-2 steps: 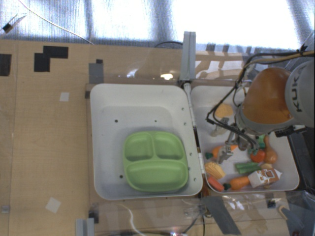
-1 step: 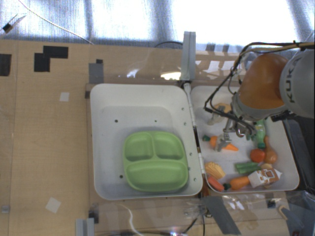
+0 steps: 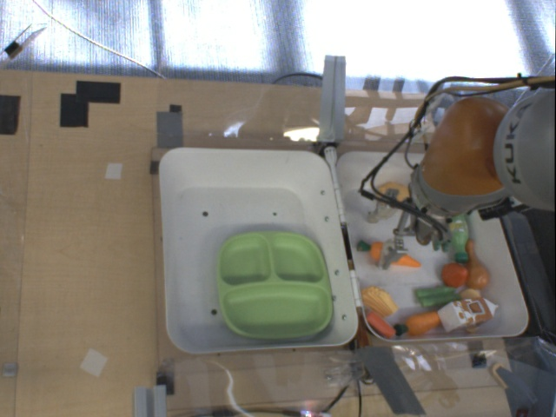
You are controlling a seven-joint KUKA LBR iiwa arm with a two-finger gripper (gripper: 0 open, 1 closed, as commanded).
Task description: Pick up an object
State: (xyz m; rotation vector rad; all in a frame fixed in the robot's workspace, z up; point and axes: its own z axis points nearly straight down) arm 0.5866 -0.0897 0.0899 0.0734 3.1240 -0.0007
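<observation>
Lower the gripper [image 3: 401, 252] straight onto the small orange carrot [image 3: 405, 262] in the right bin [image 3: 519, 307] — finger spread impossible to tell — avoiding the 1 neighbouring tomato [image 3: 454, 274].

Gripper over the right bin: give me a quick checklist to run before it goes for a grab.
1. Gripper is over the right bin: ok.
2. Target under it: small carrot piece lies right at the fingertips: ok.
3. Object between the fingers already: cannot tell.
4. Room around the target: another carrot piece sits close beside it: not ok.
5. Cables loop off the wrist above the bin, not touching the toys: ok.
6. Green divided plate lies in the left bin, out of the way: ok.
</observation>
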